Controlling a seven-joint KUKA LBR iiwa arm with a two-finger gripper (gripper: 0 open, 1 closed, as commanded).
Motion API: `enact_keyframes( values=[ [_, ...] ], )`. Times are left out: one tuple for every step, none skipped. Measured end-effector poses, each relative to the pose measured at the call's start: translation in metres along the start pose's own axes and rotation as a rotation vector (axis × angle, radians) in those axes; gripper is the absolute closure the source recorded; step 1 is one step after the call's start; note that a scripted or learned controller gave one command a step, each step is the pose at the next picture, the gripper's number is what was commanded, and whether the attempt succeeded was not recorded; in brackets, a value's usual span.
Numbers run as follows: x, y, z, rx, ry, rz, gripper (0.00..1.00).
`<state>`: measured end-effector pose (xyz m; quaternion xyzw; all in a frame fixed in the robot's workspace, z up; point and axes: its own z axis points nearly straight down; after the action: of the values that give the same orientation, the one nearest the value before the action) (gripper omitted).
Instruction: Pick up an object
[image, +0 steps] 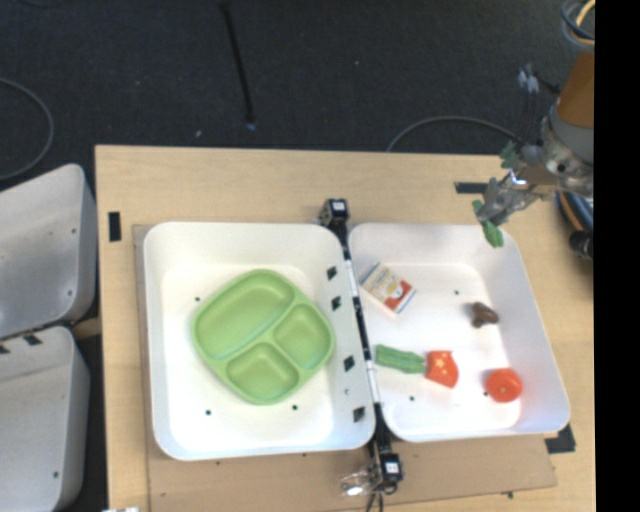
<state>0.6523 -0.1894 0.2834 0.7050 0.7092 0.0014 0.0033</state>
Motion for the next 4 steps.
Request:
enact_keyframes(
  values=[
    [0.05,-0.006,0.0,0.006,0.002,0.001,1.0],
    [0.11,-0.002,0.013,0.006,0.004,-0.001,1.0],
    [0.17,0.002,0.027,0.008,0.004,-0.001,1.0],
    [0.231,0.01,0.033,0.005,0.003,-0.001,1.0]
  ],
)
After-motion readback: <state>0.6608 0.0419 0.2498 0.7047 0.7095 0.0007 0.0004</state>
